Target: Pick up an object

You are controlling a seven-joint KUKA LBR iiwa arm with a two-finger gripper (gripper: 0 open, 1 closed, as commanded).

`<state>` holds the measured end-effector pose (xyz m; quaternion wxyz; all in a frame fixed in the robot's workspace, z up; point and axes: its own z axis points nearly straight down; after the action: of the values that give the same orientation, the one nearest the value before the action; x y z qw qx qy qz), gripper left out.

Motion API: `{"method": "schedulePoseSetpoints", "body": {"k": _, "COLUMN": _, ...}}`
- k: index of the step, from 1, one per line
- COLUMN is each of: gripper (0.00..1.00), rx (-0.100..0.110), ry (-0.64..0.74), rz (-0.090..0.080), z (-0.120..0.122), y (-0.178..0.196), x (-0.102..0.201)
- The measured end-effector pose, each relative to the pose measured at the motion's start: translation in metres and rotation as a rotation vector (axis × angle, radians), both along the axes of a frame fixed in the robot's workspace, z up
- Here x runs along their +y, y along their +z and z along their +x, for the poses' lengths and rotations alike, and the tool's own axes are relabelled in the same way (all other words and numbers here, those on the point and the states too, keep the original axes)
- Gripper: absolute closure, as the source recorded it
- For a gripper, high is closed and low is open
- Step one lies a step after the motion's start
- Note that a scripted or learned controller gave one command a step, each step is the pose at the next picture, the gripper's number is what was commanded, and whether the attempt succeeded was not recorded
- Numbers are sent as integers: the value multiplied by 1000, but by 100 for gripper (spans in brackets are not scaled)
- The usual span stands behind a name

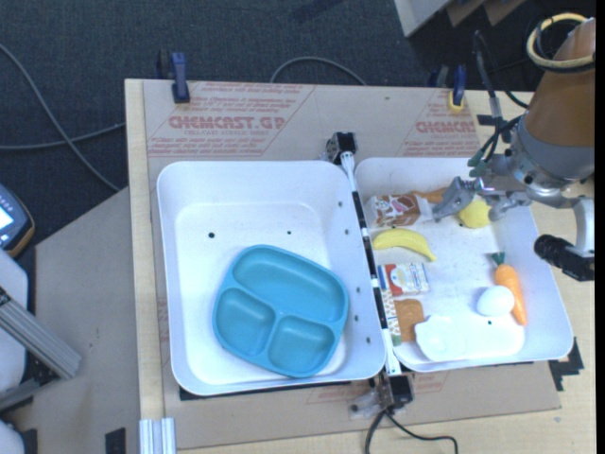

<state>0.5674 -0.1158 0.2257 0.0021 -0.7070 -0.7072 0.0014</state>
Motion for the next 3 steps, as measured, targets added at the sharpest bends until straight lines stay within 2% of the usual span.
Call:
{"method": "schedulePoseSetpoints", "body": {"k": 1, "gripper": 0, "rx": 13, "ry": -1, "rz": 4, "z": -52, "y": -103, "x": 22}}
{"method": "schedulePoseSetpoints", "body": {"k": 2, "gripper": 0, "rx": -11, "ry": 1, "rz": -2, "z": -1, "y": -143, "x": 19}}
{"method": "schedulePoseSetpoints", "body": {"k": 3, "gripper": 0, "rx": 5, "ry": -3, "rz": 2, "z": -64, "y": -143, "x": 23}}
